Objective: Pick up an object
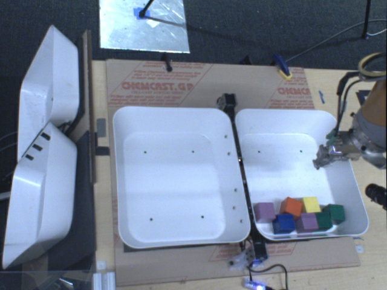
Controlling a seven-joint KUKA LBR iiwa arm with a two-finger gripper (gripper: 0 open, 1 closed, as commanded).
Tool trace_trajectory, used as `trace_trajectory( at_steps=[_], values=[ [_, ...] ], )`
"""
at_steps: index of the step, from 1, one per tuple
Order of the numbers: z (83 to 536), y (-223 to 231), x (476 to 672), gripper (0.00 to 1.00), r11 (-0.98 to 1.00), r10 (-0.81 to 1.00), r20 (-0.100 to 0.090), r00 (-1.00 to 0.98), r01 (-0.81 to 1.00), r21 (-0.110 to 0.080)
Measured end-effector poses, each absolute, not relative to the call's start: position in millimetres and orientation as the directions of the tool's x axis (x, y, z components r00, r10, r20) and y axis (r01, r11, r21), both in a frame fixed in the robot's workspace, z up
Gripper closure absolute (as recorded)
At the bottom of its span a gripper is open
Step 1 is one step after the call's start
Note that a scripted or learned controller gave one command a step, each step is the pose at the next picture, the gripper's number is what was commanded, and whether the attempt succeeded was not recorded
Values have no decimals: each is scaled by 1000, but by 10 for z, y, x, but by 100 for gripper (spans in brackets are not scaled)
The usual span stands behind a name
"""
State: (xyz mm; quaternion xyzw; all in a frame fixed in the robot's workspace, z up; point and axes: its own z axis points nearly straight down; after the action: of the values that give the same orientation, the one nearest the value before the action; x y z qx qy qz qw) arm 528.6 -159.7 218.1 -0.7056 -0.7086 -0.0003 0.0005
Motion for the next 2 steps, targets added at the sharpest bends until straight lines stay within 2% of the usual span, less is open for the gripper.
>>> trace_trajectory(
  at_steps=[2],
  values=[
    [2174, -679, 5233, 100, 4, 1000, 1, -4, 1000, 1]
  ],
)
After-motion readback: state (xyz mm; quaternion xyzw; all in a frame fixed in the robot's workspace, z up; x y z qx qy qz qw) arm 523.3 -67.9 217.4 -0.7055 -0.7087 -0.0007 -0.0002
